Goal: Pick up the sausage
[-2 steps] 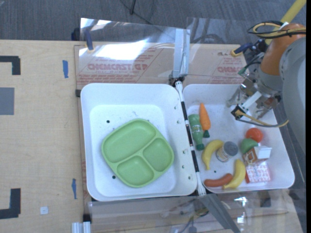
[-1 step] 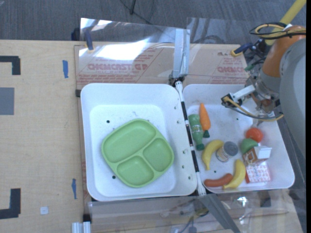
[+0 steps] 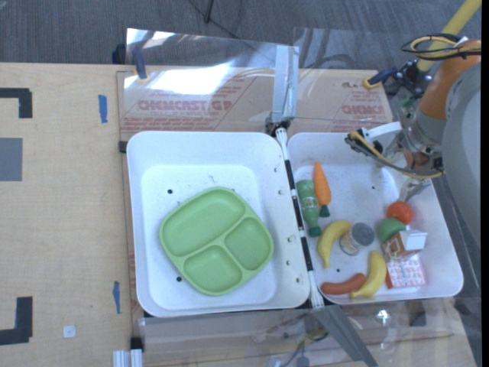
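The pincer (image 3: 412, 176) hangs over the right bin's (image 3: 447, 281) far right corner; whether it is open I cannot tell. Nearest, the smooth reddish sausage (image 3: 343, 285) lies left-right at the near edge, touching a curved yellow banana (image 3: 374, 274).

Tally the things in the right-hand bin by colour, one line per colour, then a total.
Yellow: 2, curved banana and second banana
Orange: 2, carrot and round fruit
Green: 2, plastic bottle and pepper
Red-brown: 1, sausage
Grey: 1, small can
Red-and-white: 2, small carton and flat packet
Total: 10
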Robot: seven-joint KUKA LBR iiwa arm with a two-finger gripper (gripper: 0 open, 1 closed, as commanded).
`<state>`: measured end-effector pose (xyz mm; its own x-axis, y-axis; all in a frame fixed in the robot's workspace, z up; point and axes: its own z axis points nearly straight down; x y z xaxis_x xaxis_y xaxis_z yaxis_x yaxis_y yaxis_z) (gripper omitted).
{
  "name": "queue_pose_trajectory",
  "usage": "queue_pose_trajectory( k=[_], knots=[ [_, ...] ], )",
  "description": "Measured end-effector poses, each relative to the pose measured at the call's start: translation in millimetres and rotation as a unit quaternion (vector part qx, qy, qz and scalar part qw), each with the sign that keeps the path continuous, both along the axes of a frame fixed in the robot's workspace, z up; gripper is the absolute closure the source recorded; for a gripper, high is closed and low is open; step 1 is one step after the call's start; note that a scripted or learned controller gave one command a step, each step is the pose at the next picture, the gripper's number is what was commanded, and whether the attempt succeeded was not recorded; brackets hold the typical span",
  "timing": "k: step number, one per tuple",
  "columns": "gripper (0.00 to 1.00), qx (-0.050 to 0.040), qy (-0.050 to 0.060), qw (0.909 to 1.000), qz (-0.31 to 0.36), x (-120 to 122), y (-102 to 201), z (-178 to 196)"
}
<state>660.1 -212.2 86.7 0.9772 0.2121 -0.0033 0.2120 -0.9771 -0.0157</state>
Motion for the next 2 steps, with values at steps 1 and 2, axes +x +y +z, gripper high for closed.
queue_pose_trajectory(
  k=[1, 2],
  knots=[
    [0.0, -0.0062, -0.005, 0.9972, 0.075, -71.5, 21.7, 1.1],
    [0.0, -0.0055, -0.001, 1.0, 0.002, -76.9, 96.1, 12.5]
  ],
)
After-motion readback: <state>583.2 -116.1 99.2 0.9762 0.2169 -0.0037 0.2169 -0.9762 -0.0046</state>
